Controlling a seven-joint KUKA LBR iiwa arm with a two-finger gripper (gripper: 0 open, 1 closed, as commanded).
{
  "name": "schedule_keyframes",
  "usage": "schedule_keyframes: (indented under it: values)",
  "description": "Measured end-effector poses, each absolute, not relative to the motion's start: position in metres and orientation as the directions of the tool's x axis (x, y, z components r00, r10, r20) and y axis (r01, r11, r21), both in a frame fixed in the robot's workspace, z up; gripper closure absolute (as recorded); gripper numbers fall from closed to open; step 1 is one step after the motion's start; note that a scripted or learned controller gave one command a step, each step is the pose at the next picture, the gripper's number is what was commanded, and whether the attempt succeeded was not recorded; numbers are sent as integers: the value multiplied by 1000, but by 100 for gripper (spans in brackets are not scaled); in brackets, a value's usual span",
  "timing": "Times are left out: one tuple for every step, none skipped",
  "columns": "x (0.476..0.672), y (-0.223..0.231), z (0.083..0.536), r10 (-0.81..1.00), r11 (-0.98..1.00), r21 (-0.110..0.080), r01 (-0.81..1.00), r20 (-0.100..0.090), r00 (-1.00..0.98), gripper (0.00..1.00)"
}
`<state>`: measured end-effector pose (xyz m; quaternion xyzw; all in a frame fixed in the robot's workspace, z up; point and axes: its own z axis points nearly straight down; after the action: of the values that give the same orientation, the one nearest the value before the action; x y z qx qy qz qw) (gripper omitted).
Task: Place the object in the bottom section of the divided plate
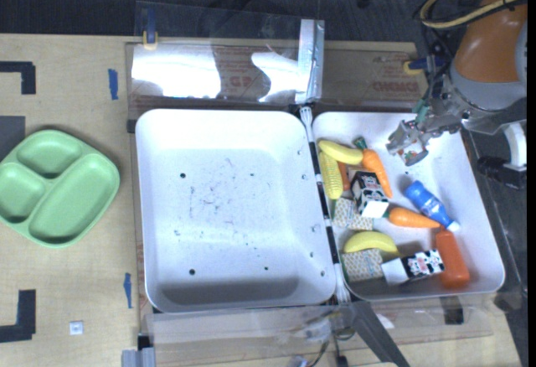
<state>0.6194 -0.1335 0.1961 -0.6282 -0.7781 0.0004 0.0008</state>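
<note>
The green divided plate lies on the bench at the far left, outside the bins; its large section faces lower right. The right bin holds several toy foods: a banana, a corn cob, two carrots, a blue bottle, a second banana, an orange bottle and black-and-white cartons. My gripper hangs over the right bin's upper part, above the bare floor right of the carrot. No object shows between its fingers.
The left bin stands between the plate and the right bin. A clear plastic panel leans behind the left bin. Black tape marks sit on the bench at the left. Cables loop at the upper right.
</note>
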Motion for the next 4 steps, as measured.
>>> schedule_keyframes:
  values:
    - [528,-152,196,996,-90,-7,996,1,90,100]
    - [483,-165,270,825,-565,-4,825,-4,565,100]
    - [481,-182,289,675,-738,-2,675,-6,738,100]
    - [517,-174,317,442,-897,-2,442,-7,897,100]
